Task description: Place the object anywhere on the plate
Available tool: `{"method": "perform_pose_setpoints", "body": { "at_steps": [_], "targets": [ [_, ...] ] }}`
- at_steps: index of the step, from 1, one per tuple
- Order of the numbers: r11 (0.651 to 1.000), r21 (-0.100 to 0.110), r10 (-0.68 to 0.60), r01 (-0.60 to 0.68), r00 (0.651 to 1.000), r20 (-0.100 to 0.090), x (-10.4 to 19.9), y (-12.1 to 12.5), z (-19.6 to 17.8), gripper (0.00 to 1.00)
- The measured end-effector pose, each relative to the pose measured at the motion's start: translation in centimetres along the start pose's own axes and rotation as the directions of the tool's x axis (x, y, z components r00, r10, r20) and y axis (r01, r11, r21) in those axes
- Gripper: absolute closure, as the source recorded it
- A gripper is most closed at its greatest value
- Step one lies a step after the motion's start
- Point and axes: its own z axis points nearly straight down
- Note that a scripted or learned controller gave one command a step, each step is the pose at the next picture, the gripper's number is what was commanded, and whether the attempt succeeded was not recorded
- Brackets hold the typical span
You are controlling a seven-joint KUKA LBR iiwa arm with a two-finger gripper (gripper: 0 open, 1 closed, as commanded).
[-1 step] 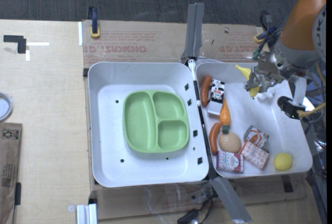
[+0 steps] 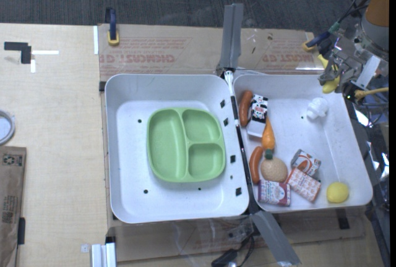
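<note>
Right now the claw sits at the top right, over the far right corner of the right bin; cables and clutter hide it, so can't tell whether it is open or closed, and nothing is seen in its grip. Arm with orange band comes in from the right edge above it. Just below-left of the claw, a small white object lies on the bin floor, apart from the rest. Along the right bin's left side: a sausage next to a black-and-white carton, a carrot below it, another sausage touching a tan round bun. At the near side, a pink box and a red-white packet, with a wrapped item just above. Lemon sits in the near right corner. Left bin holds the green plate, three compartments, roughly centred, nothing on it. Both bins rest on the worktop; tape roll at its left edge.
</note>
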Motion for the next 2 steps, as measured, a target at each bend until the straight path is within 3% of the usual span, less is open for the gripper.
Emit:
{"method": "perform_pose_setpoints", "body": {
  "at_steps": [1, 2],
  "targets": [
    [0.894, 0.001, -0.449, 0.449, 0.894, -0.001, 5.6, -4.0, 6.9, 1.00],
    [0.776, -0.002, -0.631, 0.631, 0.776, 0.000, 10.3, -8.5, 2.3, 1.00]
  ]
}}
